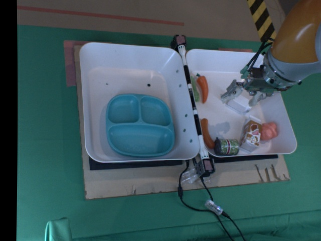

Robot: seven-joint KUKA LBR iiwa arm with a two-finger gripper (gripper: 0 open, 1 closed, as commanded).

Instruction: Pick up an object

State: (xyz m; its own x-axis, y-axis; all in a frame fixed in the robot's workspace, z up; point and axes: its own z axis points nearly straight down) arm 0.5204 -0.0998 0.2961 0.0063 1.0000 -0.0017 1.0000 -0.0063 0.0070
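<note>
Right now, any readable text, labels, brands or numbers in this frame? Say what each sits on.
No text can be read.
small carton: printed front, too blurred to read.
dark can: label with light specks, too small to read.
hazard stripes on the floor: a yellow and black warning pattern, no words.
blue divided plate: no marking seen.
carrot: none.
gripper: no legible marking.

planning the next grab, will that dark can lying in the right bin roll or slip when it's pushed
The dark can lies on its side, so a nudge would probably roll it. The carton and orange stick beside it may check that. Its round, smooth-looking wall may slip between fingers.
</note>
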